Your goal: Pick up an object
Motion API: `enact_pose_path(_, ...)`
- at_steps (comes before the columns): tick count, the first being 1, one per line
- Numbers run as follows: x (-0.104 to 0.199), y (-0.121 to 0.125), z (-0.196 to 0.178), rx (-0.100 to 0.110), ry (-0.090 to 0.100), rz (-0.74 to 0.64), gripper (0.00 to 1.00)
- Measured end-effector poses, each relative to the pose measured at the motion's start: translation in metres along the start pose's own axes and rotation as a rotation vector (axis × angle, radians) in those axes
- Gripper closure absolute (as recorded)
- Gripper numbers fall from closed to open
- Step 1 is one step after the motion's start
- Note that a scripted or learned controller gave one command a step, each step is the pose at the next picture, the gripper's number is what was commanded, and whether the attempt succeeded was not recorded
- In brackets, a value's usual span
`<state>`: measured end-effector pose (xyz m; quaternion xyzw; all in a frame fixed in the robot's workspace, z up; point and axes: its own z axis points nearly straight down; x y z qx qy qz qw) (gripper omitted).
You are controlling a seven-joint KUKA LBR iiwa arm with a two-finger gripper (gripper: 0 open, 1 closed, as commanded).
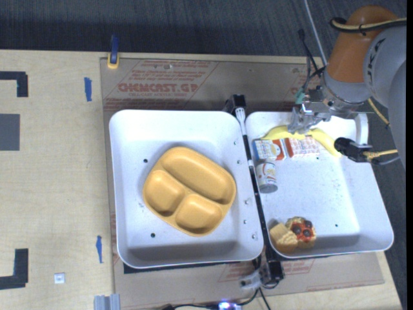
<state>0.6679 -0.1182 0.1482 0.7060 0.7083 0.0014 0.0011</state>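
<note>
Two bins: you see white shallow trays side by side on the bench (51, 173).
Left bin (129, 134): yellow three-compartment plastic tray (188, 190).
Right bin (361, 218): yellow banana (279, 133), red-and-white carton (287, 148), small can (266, 176), toy food piece (293, 233).
Claw (303, 123): over the banana at the bin's far edge; you cannot tell its grip state.

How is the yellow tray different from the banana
The yellow tray is broad with three compartments and lies alone in the left bin; the banana is slim, curved, and crowded beside a carton in the right bin, under the pincer. Both are yellow.
</note>
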Motion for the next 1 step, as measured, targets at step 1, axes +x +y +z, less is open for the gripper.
enact_pose_path(1,-0.0012,-0.0009,0.001,0.003,-0.001,0.001,0.0)
